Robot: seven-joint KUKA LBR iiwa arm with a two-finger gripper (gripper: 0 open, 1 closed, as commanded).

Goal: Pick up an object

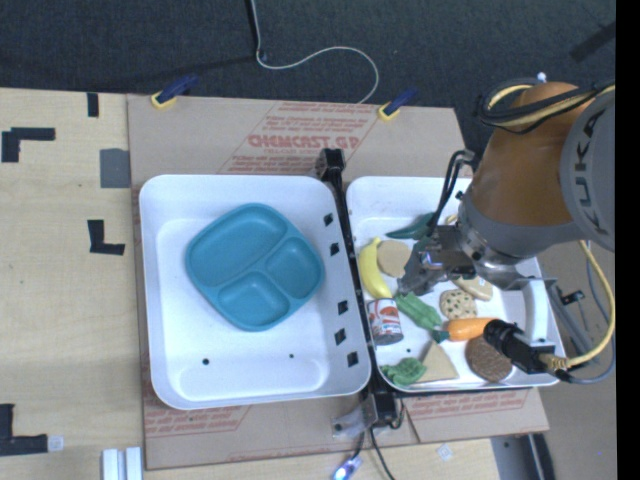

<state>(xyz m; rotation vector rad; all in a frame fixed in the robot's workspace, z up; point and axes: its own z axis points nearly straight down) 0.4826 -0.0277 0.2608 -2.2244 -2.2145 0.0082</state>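
1. Gripper (pixel 425 268) is down inside the right bin (pixel 400 190), over the cluster of toy food. The bulky grey-and-orange arm (pixel 525 178) reaches in from the right and hides the bin's far right part.

2. Gripper state: cannot tell. The tip is dark and small against the clutter; nothing can be made out between it and any object.

3. Candidate objects, all lying in the right bin: a banana (pixel 372 268) along the left wall; a small red-and-white can (pixel 386 320) just below it; a green pod-like piece (pixel 420 310) right under the gripper tip; a chip cookie (pixel 457 303); an orange carrot (pixel 468 329); a dark round cookie (pixel 489 360); a green leafy bit (pixel 405 372) at the front edge.

4. The left bin (pixel 165 268) carries a blue divided plate (pixel 255 265), well apart from the gripper.

5. Progress, my judgement: approach looks done, the gripper sits at object level among the items. The pick itself is not shown as done. Every item appears to rest on the bin floor; nothing looks lifted.

6. Left to do, as I read it: secure a grasp, likeliest on the green pod or something beside it, then raise it clear of the bin. Crowding near the tip could spoil the grasp.
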